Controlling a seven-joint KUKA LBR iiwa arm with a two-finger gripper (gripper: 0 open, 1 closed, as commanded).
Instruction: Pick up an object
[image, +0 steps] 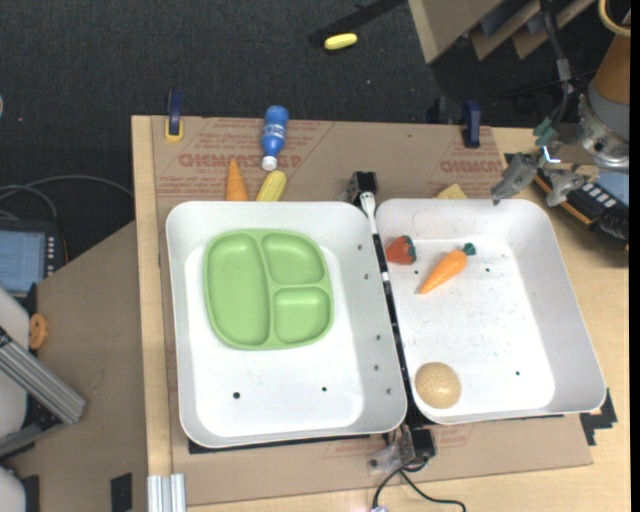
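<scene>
Bread roll (437, 384) (right bin (560, 300)); arm (600, 120) above corner.

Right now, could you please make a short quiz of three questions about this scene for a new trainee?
1. True or false: the green divided plate lies in the left bin.
2. Which lies nearest the right bin's front edge? A carrot B round beige ball C red strawberry
3. Fill in: the gripper is above the right bin's far ____ corner.

Key: 1 true; 2 B; 3 right.
</scene>
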